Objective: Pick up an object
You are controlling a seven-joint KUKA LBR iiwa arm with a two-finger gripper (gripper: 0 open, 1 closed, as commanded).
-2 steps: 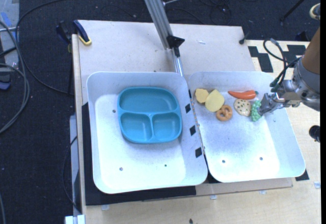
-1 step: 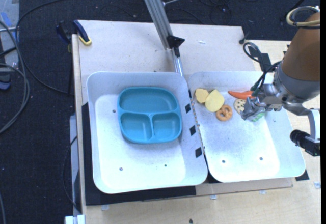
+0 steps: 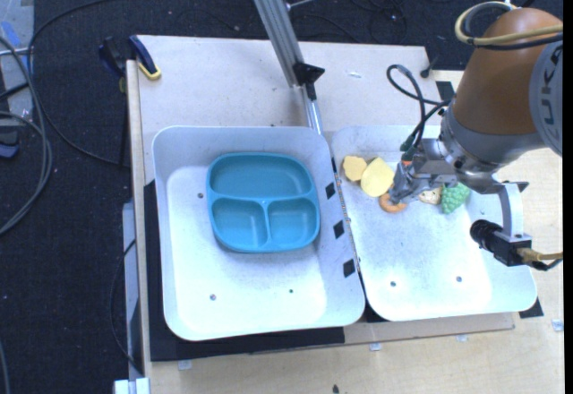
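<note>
Camera view: right bin [image 3: 448,294] is the landmark. Gripper [image 3: 405,187] is low over its upper left part, among small toys; finger state can't tell. Yellow pieces [image 3: 369,174] lie just left of the gripper in that bin, an orange ring [image 3: 391,203] just below it, a green toy [image 3: 456,196] to its right. Blue tray [image 3: 264,201] sits in the left bin [image 3: 188,294], beside the right bin.
</note>
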